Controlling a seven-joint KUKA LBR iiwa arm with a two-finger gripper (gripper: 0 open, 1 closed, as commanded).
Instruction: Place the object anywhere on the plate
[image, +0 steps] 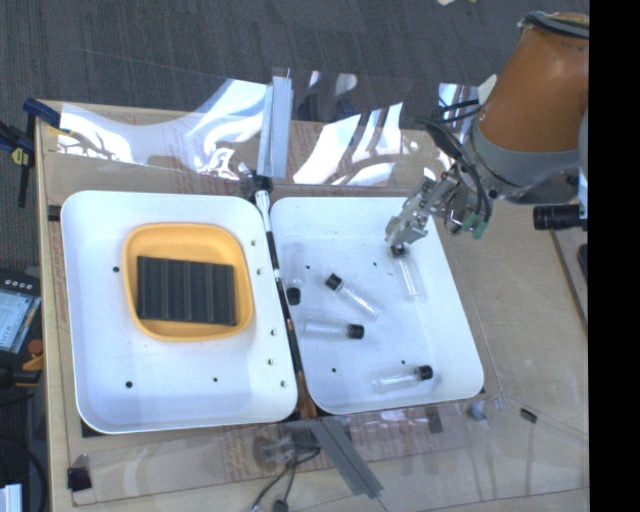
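On the tabletop (520, 330) sit two shallow white bins side by side: the left bin (100, 380) carries one yellow plate (150, 250) with a dark ribbed insert (188, 290) at its middle, and the right bin (440, 300) carries clear plastic vials with black caps. Four vials can be counted with some confidence: one lying slantwise near the bin's middle (350, 295), one just below it lying almost level (333, 328), one near the front right corner (403, 378), and a pale one under the end effector (410, 280) whose cap cannot be made out. A small black cap or short vial (293, 294) lies close to the left wall of the right bin; which of the two it is cannot be told. None of the vials is on the plate. The end effector (400, 243) hangs low over the back right part of the right bin, beside the pale vial, its tips small and blurred, so how far it stands open cannot be told, and nothing can be seen held in it. The grey and orange arm (535, 100) is cut off at the upper right. Crumpled reflective sheeting (220, 125) lines the back edge. Bare white floor surrounds the plate in the left bin, and the front left part of the right bin lies open too.
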